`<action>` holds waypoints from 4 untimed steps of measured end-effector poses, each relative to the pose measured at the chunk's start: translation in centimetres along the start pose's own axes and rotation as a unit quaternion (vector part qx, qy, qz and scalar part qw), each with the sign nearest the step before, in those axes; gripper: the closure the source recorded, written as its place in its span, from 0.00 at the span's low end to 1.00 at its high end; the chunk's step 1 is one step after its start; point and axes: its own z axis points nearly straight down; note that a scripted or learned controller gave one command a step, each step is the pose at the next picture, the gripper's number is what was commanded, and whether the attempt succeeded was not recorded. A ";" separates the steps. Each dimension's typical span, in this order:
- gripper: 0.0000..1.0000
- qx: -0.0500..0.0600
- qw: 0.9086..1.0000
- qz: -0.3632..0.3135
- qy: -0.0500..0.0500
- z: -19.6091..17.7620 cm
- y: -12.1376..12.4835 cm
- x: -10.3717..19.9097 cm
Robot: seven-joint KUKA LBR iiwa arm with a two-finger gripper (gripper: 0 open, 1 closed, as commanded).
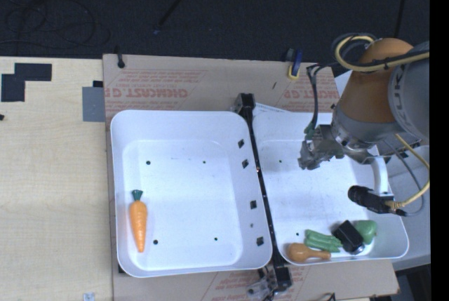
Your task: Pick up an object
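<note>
In right bin (280,152): gripper (311,156) poised over bare floor near upper middle, nothing visibly between fingers; opening unclear, too dark and small to judge. Along near edge of same bin: orange gourd-shaped toy (307,252), green pod (323,241), black block (349,236), green piece (365,229), clustered together. In left bin (175,121): carrot (138,221), near left wall, well apart from gripper.

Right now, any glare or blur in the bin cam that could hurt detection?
Camera view: lighting is even, no hard glare on the white bins; soft shadows along their walls. The carrot reads sharp; the hand is dark and slightly soft; the backdrop above the bench is underexposed.
</note>
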 end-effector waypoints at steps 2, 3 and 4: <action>1.00 -0.011 1.000 -0.008 0.000 -24.3 6.9 8.5; 1.00 0.000 1.000 -0.006 0.000 -22.8 6.7 13.3; 1.00 -0.001 1.000 -0.006 0.000 -25.5 2.9 18.2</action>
